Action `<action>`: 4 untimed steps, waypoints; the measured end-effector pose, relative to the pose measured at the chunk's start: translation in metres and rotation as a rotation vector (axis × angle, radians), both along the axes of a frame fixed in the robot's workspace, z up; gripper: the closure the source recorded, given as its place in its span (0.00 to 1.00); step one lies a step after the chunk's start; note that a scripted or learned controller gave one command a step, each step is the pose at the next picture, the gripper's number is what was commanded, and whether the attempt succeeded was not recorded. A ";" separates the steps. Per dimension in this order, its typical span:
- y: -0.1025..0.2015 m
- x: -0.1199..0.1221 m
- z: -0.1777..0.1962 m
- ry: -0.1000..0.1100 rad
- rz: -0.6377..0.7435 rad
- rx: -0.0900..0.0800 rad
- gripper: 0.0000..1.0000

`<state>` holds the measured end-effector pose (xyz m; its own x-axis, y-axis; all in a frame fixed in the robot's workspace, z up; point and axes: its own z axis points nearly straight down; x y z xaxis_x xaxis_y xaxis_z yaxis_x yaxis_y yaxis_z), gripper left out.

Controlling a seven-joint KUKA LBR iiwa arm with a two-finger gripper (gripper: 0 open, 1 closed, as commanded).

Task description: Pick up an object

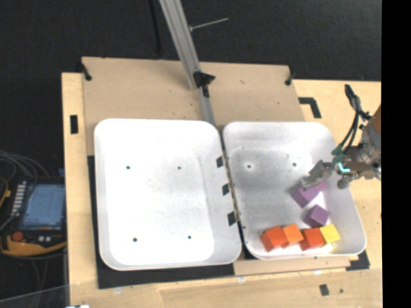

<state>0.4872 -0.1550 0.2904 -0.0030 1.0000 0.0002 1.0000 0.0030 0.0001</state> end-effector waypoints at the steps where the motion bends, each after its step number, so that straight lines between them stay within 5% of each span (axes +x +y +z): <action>1: 0.000 0.000 0.001 -0.004 -0.003 -0.001 0.00; 4: 0.011 0.008 -0.151 0.005 -0.007 0.000 0.00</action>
<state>0.4955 -0.1443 0.1391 0.0042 1.0000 -0.0001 1.0000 -0.0042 -0.0046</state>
